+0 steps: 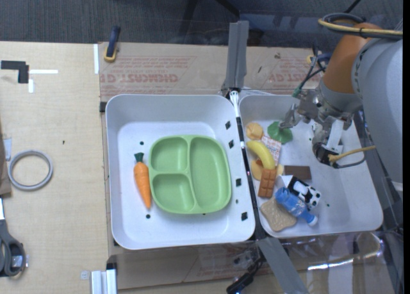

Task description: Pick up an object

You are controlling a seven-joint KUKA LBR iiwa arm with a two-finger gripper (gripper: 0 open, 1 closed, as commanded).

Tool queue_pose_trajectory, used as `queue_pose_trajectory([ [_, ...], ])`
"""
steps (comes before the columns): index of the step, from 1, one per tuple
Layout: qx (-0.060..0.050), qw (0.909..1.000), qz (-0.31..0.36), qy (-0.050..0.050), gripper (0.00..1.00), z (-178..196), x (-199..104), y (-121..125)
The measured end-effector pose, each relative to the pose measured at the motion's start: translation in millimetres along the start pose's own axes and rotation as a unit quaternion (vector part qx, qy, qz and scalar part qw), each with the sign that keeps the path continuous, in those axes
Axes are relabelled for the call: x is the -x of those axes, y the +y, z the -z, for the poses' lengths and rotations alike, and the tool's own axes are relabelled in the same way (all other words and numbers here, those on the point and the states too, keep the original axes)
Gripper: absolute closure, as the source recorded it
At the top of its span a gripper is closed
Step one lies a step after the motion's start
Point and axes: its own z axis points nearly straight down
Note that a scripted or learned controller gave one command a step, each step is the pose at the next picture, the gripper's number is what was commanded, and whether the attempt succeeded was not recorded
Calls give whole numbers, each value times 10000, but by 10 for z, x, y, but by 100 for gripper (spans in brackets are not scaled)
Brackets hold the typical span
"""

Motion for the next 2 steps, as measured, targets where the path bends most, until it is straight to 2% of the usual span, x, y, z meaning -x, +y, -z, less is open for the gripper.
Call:
queue_pose_trajectory([
  [1,0,9965,-839,-1,0,3,-246,99],
  [2,-44,9769,-2136,-14,0,-12,-322,46],
])
